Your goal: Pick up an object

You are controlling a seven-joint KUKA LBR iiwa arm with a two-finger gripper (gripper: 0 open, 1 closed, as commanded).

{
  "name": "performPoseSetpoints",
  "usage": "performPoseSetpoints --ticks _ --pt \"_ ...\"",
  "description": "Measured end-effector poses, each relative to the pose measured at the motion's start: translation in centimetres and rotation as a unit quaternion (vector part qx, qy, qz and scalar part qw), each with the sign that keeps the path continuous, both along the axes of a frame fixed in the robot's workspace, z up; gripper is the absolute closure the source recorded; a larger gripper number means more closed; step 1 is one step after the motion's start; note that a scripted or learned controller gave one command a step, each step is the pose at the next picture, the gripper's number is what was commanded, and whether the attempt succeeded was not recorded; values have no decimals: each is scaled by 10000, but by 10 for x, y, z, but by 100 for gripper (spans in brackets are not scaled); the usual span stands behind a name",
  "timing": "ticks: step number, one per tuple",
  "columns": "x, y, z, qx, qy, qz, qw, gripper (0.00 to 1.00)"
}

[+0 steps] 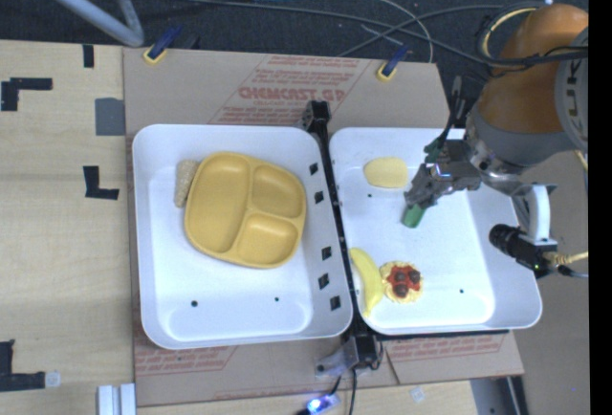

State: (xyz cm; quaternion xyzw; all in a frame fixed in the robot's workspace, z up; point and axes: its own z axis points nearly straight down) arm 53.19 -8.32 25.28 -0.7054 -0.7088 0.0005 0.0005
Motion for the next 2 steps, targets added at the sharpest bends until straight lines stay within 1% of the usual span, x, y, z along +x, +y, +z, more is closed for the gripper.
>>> performPoseSetpoints --ticks 1,2 --pt "12 48 -14 2 9 3 10000 100" --pt "18 94 -27 -1 9 -1 10000 100"
